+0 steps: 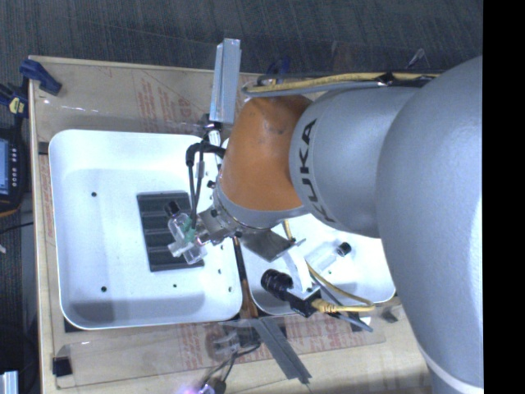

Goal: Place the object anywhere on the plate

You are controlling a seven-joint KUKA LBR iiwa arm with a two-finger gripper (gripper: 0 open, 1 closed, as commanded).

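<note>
At the bench's (156,336) near edge lie grey metal strips (283,353), just ahead of two white bins set side by side. In the right bin (373,284), largely covered by the robot arm (394,154), a small clear tube with a dark cap (328,257) rests on the white floor. The left bin (90,220) holds the plate (157,220), a dark ribbed rectangle lying flat near the bin's middle. The gripper (185,243) hangs over the plate's right edge; whether it is apart, together or clamped on anything cannot be told from this angle, though a speck of green shows at its tip. Above it sits the arm's orange band (258,158). Farther back, a grey metal bar (225,76) stands at the bins' far side, and a blue clamp (39,74) grips the bench's far left corner.
</note>
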